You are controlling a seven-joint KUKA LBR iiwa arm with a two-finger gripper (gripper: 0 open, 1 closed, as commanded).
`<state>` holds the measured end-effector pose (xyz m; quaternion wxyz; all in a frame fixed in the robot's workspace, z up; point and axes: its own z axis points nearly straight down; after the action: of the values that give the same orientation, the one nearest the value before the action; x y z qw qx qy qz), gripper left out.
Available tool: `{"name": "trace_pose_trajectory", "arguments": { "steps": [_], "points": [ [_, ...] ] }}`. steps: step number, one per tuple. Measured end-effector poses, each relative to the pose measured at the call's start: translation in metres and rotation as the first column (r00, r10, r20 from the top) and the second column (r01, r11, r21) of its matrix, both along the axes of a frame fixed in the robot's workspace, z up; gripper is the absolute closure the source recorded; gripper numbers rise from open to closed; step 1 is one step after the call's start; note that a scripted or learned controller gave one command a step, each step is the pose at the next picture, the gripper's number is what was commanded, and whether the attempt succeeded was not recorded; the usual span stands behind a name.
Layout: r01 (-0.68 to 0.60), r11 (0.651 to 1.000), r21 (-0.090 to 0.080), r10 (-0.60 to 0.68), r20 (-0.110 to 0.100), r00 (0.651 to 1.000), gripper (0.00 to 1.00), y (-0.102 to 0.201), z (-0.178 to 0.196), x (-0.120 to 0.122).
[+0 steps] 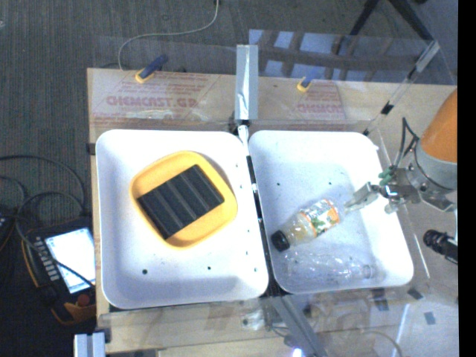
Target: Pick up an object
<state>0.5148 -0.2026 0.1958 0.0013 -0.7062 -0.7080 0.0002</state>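
Plastic bottle [312, 224] lying in the right bin [297, 155], long axis diagonal, black cap toward lower left; gripper [362, 197] at its base, grip undeterminable.

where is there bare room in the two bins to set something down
Right bin: the far half is bare, above the juice bottle. Its near half is crowded by that bottle and a clear plastic bottle. Left bin: only margins around the yellow dish, widest along the near edge.
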Motion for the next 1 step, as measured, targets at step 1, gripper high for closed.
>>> {"name": "trace_pose_trajectory", "arguments": {
  "steps": [1],
  "points": [
    [-0.127,0.992,-0.001,0.127,0.001,0.992,0.00,0.0101,-0.0261,-0.0191]
  ]
}}
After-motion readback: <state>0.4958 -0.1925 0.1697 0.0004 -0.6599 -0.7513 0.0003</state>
